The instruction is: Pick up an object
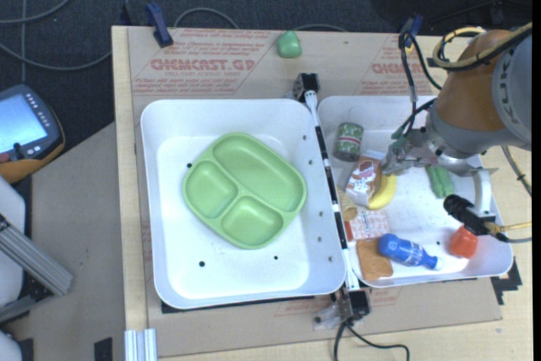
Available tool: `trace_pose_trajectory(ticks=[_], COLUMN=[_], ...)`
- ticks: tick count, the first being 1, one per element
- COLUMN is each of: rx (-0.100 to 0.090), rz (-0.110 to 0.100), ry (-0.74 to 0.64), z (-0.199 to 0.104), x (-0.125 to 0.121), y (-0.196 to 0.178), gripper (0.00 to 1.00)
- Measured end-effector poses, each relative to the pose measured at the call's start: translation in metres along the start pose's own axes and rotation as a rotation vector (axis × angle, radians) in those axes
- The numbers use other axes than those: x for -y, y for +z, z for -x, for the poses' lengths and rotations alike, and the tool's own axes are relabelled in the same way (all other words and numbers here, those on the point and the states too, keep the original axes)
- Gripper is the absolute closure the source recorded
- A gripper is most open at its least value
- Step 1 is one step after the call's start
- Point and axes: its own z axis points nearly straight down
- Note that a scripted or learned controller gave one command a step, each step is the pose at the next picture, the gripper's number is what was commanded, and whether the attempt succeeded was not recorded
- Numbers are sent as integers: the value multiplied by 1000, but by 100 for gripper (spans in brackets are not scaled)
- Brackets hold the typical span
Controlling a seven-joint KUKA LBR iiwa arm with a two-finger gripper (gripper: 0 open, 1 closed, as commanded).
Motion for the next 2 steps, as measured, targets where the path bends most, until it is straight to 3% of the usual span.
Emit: trace_pose_trajectory(ticks=[1, 2], rx=[-2, -1], rz=[-5, -2], ry=[0, 0], z=[-1, -1], x=[2, 1], y=[2, -8], gripper=[0, 100])
